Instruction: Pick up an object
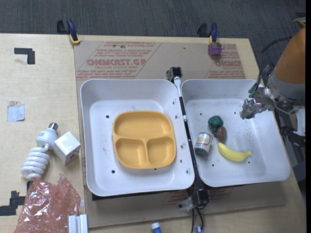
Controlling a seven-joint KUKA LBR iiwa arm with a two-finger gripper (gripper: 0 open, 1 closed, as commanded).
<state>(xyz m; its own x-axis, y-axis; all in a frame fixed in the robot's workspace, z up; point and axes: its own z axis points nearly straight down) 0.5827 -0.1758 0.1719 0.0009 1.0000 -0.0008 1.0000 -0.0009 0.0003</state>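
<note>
The right bin [272, 171] holds a yellow banana [233, 153], a small tin can [203, 143] lying near the divider, a dark green lump [215, 122] and a brown egg-shaped piece [221, 133] just below it. My gripper [249, 108] hangs over the bin's upper right part, well above and to the right of the green lump. Nothing shows between its fingers. The left bin [95, 130] carries a yellow compartment plate [144, 140].
On the bench at the left lie a spiral light bulb [39, 157], a white cube [67, 147] and a crumpled pink bag [46, 208]. A purple object [214, 48] sits by a clamp behind the right bin. The arm's orange band [294, 57] is at the right edge.
</note>
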